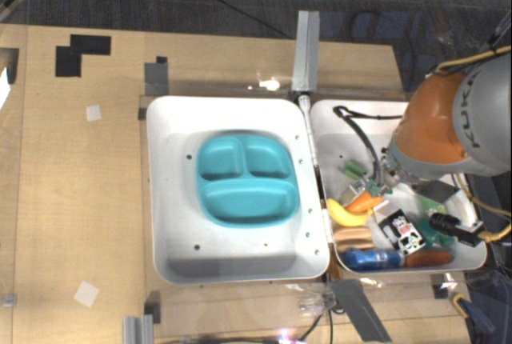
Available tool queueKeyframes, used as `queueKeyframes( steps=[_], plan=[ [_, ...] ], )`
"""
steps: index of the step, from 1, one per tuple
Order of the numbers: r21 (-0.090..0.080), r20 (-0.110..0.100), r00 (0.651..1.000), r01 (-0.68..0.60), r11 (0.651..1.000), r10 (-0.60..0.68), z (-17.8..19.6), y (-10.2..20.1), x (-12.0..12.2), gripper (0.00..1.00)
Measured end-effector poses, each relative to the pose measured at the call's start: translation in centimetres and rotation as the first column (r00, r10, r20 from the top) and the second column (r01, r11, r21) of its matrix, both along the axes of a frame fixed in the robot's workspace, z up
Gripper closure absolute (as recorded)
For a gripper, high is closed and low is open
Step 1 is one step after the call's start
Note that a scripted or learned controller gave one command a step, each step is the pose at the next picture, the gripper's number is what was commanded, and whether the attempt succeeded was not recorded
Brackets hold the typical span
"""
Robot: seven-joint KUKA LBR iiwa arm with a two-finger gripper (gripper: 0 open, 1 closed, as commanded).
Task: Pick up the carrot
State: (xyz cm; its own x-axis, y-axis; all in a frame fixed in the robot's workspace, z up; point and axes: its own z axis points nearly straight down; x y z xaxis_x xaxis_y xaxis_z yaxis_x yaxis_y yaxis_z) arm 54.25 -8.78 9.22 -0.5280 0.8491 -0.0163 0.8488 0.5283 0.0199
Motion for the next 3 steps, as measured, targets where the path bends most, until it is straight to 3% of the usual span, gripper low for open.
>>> queueKeyframes(
  steps=[1, 2, 3],
  plan=[
    [0.006, 0.001, 0.982, 0.188, 0.982, -0.188, 0.0, -0.3, -1.9, 0.0],
    [0.009, -0.002, 0.93, 0.369, 0.93, -0.369, -0.1, -1.6, -3.7, 0.0],
    [0.009, 0.01, 0.931, 0.365, 0.931, -0.365, 1.2, -1.7, -3.3, 1.0]
  ],
)
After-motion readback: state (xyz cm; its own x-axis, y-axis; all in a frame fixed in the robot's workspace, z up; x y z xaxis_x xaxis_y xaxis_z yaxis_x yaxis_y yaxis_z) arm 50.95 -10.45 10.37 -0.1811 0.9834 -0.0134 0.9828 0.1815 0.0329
